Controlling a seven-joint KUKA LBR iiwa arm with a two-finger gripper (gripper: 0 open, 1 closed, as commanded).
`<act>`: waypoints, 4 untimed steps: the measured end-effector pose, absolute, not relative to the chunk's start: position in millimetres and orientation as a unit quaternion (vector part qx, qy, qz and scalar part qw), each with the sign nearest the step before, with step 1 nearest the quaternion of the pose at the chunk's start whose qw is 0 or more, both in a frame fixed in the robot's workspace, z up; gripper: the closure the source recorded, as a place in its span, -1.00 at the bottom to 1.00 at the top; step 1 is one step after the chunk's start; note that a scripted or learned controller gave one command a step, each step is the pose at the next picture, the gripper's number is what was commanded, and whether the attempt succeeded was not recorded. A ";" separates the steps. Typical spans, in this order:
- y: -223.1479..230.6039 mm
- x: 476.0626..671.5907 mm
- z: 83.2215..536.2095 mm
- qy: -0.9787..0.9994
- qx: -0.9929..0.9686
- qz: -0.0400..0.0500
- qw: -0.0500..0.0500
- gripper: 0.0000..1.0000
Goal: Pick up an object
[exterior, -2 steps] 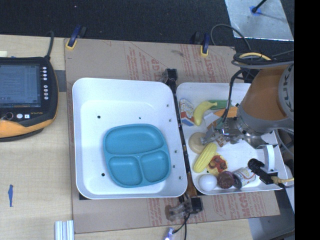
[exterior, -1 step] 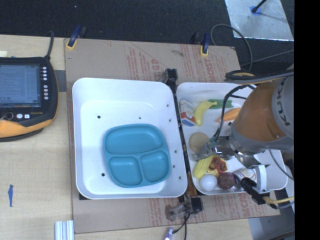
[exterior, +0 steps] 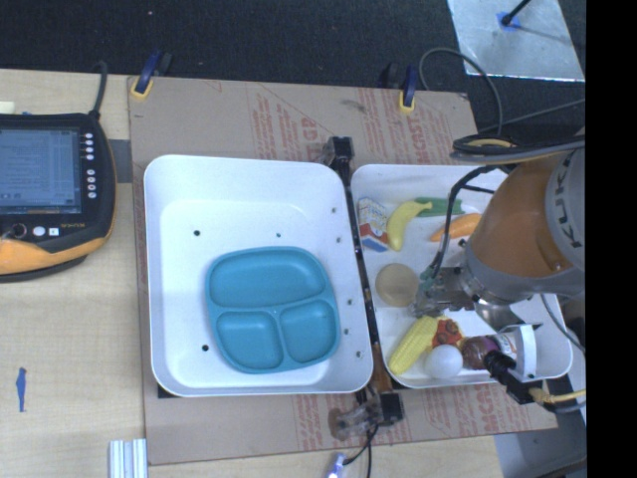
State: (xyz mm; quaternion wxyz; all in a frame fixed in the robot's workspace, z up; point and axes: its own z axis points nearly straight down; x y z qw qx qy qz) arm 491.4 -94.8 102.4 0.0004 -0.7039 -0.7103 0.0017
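The two-finger gripper [exterior: 435, 295] sits low inside the right-hand shallow white bin [exterior: 373, 182], at the end of the grey arm with its orange band [exterior: 518, 229]. Whether it is open or closed cannot be told from this angle, and nothing is visibly held.

Just left of the gripper lies a round tan disc [exterior: 396, 285]. Just below it are a yellow corn cob [exterior: 413, 344], a small red-brown piece [exterior: 448, 332] and a white ball [exterior: 444, 362], close together. Further up the bin rest a yellow banana [exterior: 401, 223] and an orange carrot-like piece [exterior: 455, 229].

The left-hand white bin [exterior: 179, 182] holds a blue plastic divided plate [exterior: 271, 307]. A black tablet controller [exterior: 48, 182] lies on the bench at far left.
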 end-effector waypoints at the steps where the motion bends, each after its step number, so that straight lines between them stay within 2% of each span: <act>1: -94.7 491.5 102.4 -0.710 -0.704 0.002 0.000 -1.00; 2: -116.1 527.6 91.7 -0.709 -0.706 0.001 0.001 -1.00; 3: -132.0 613.5 92.0 -0.708 -0.706 0.001 0.001 -1.00; 4: -102.0 656.1 91.8 -0.708 -0.706 0.001 0.002 -1.00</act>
